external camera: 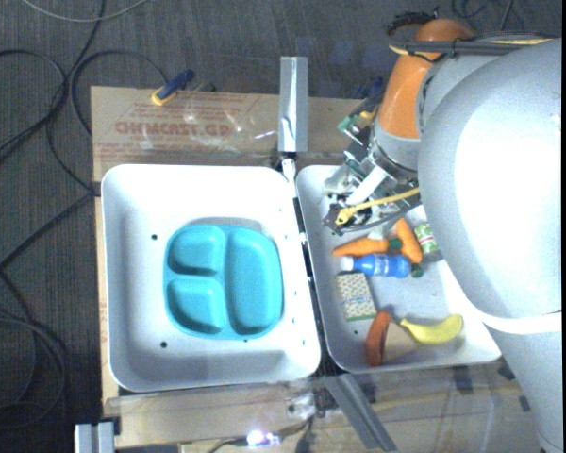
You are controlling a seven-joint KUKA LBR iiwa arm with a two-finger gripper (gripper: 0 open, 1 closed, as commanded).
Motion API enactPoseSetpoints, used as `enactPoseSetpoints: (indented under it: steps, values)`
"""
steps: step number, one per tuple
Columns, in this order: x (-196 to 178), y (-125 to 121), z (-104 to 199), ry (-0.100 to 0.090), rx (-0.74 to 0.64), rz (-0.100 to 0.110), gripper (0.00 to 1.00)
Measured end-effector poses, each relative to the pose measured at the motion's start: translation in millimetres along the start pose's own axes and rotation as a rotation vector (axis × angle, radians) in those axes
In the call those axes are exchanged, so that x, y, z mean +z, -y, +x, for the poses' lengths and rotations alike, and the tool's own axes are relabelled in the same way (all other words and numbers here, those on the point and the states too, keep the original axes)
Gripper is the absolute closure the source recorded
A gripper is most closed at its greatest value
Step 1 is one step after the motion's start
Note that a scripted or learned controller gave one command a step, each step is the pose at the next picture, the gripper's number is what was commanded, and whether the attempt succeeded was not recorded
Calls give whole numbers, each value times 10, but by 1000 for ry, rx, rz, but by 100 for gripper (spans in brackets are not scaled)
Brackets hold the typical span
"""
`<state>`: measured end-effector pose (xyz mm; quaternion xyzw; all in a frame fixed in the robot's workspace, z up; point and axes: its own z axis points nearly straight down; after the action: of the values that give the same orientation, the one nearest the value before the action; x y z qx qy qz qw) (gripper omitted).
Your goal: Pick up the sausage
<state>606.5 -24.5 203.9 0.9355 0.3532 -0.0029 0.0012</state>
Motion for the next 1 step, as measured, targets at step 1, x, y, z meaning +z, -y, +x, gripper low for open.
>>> enactPoseSetpoints:
  steps: [1]
  values:
    - [223, 90, -1003, -1, -224, 3, 0]
